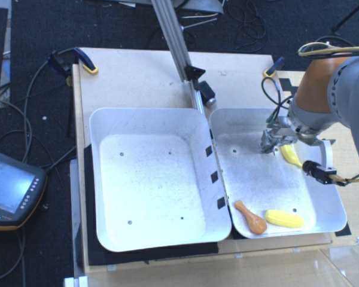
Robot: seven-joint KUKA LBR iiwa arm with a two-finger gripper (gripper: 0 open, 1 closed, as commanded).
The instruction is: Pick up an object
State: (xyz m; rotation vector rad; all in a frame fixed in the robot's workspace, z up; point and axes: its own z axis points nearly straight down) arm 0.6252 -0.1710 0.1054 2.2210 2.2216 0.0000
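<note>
Three items in right bin [323,217]: banana [289,155] just beside gripper [269,145], corn [283,219] and spoon [252,217] near front wall. I can't tell the gripper's state. My worry: it descends beside the banana and only nudges it aside.

Grey arm bent down from the right, hand [269,142] apparently low.

Two bins side by side on the bench, three things in the right one.

Left bin [149,178] beside right bin [251,154]. Gripper [269,143] hangs over the right bin's far part, banana [289,154] just beside it; near the front rim, spoon [252,217] lies left of corn cob [283,219].
</note>
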